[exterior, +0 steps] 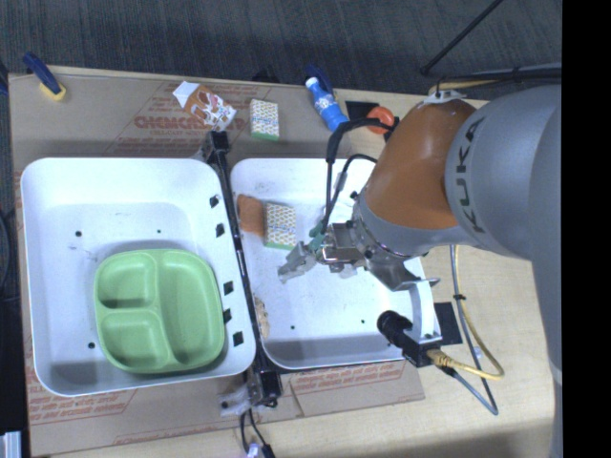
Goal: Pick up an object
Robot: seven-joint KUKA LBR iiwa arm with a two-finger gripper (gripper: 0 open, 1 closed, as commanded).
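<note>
Gripper [296,263] low over right bin [315,346], just below the patterned sponge [280,224] lying beside a brown block [250,215] near the bin's upper left. Jaw state: cannot tell. Sponge likely light, soft, compressible; best pinched across its narrow sides.

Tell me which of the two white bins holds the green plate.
The left bin holds the green divided plate. The right bin, under the pincer, has small packets instead.
</note>
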